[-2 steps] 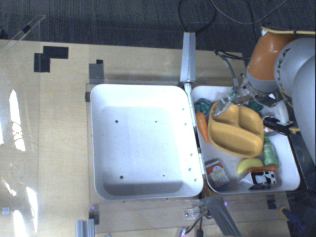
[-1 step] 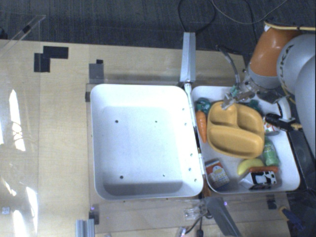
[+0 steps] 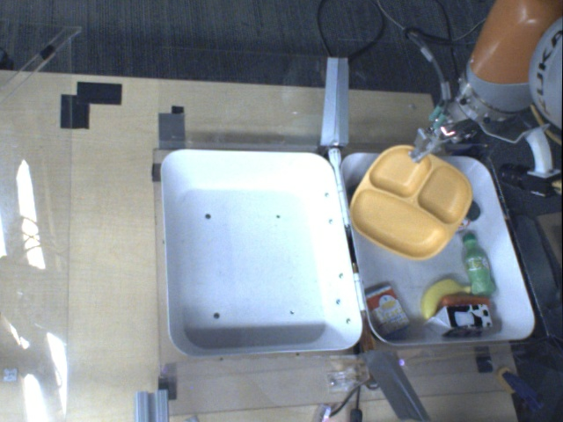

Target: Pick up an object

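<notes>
A yellow divided plate hangs tilted over the far half of the right bin, and its left edge reaches over the wall between the bins. My gripper comes in from the upper right and is shut on the plate's far rim. A dark shadow lies under the plate's right side. In the near half of the bin lie a green bottle, a banana, a red and white packet and a black, white and red item.
The left bin sits beside the right one, split off by a metal rail at the back. Black cables loop behind the bins. The grey arm with its orange band fills the upper right.
</notes>
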Available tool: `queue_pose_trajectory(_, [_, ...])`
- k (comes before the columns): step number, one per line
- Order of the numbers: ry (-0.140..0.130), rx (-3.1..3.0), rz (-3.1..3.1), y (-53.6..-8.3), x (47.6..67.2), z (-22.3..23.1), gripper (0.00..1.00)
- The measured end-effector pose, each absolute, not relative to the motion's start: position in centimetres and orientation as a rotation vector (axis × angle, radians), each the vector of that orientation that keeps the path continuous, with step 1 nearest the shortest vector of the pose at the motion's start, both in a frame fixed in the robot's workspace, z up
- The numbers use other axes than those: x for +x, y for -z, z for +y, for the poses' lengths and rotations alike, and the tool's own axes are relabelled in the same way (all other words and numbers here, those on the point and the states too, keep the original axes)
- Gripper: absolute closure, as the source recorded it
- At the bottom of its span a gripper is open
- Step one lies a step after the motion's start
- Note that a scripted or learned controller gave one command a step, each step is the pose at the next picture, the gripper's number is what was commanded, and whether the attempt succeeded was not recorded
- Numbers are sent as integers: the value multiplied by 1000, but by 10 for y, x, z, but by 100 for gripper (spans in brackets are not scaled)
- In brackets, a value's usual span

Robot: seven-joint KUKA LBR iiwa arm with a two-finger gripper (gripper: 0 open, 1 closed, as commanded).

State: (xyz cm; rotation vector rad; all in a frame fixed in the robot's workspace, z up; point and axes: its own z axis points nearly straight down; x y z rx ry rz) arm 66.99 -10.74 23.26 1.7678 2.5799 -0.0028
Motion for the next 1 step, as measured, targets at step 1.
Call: queue_pose_trajectory(1, [3,1805,2566,-219,669,-123,100])
